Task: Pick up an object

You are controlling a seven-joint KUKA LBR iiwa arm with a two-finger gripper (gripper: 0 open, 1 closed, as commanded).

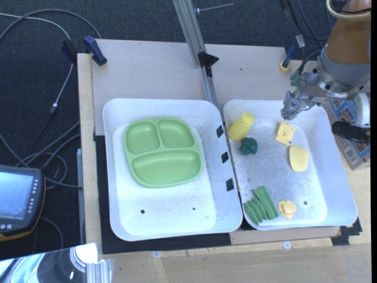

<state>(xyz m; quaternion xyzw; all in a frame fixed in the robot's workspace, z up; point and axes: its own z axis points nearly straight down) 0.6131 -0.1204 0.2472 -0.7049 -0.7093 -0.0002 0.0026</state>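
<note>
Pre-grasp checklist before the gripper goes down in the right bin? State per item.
1. Gripper over the right bin: ok, it sits above the bin's far edge.
2. Nothing between the fingers: cannot tell, too small and blurred.
3. Nearest target free: ok, the yellow cheese wedge lies just below the gripper, apart from the other items.
4. Neighbours spaced: partly ok. The yellow bottle and the dark green broccoli lie close together; the green beans lie close to a small yellow piece.
5. Lemon-shaped yellow piece clear of the walls: ok.
6. Left bin: ok, the green divided plate lies flat in it.
</note>
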